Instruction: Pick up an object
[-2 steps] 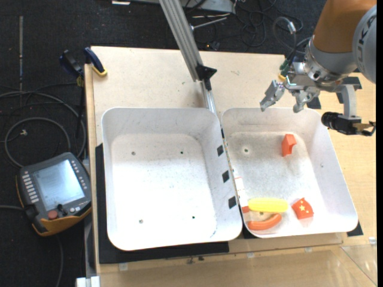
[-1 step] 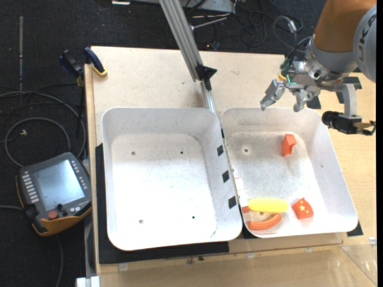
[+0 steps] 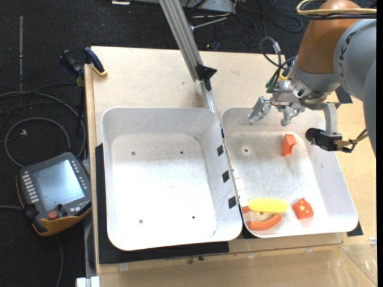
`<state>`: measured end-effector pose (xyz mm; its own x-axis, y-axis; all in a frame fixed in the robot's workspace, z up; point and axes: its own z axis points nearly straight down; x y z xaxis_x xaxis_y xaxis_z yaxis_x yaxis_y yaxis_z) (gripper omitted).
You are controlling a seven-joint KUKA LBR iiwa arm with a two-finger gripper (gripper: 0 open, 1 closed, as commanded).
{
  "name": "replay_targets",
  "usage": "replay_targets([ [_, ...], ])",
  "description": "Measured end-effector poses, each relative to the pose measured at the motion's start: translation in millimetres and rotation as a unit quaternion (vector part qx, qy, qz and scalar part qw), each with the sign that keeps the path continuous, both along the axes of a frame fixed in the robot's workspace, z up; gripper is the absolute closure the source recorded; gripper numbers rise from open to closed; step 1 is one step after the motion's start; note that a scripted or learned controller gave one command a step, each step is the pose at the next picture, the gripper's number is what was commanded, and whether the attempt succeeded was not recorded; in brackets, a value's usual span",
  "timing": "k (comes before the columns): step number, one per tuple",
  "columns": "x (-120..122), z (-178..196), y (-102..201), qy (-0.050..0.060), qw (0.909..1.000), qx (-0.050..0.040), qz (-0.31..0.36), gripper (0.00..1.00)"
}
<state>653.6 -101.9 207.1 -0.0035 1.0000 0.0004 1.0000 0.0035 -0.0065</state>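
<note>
My gripper (image 3: 273,113) hangs over the far edge of the right bin (image 3: 335,184), fingers spread open with nothing between them. An orange block (image 3: 289,144) lies in that bin, a little toward the front and right of the fingertips. Along the bin's front edge sit a yellow banana-like piece (image 3: 267,205), an orange curved piece (image 3: 264,221) just below it, and a small red block (image 3: 303,208) to their right.
The left bin (image 3: 119,220) stands beside the right one, with a divider edge between them. A slanted metal rail (image 3: 182,34) runs from the top down to the bins' junction. A teach pendant (image 3: 52,191) lies off the bench at left.
</note>
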Motion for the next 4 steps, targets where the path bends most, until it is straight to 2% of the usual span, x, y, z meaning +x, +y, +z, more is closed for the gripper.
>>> replay_targets([
  [2, 9, -98, 3, -0.001, 1.0000, -0.0003, 0.000, 0.00],
  [3, 11, -84, 3, -0.004, 1.0000, -0.0007, 0.000, 1.00],
  [4, 18, -39, 3, -0.007, 1.0000, -0.0006, 0.000, 1.00],
])
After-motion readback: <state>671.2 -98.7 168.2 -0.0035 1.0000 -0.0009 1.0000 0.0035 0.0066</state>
